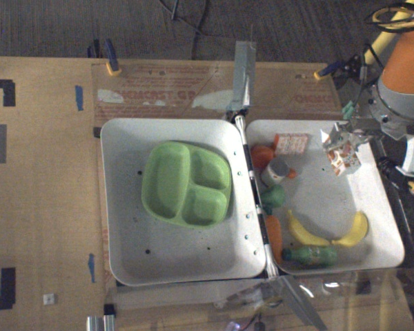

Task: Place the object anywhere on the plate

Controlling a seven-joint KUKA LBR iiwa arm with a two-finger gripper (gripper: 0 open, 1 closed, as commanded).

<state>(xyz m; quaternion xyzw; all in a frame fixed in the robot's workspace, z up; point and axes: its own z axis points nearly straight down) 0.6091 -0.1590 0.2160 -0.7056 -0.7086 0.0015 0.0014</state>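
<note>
Brown cardboard-topped bench (pixel 41 205) against dark carpeted floor (pixel 69 12).

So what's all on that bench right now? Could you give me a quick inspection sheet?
Surface: two white bins, left bin and right bin, on a cardboard-covered bench.
Job's things: green divided plate in left bin; a crumpled red-and-white packet hangs at the gripper.
Clutter: in right bin, bananas, green bottle, carrot, small carton, other toy foods.
Grippers: over right bin's far corner.
Cables: black loop on floor.
Surroundings: clamps, blue tape, grey carpet.
</note>
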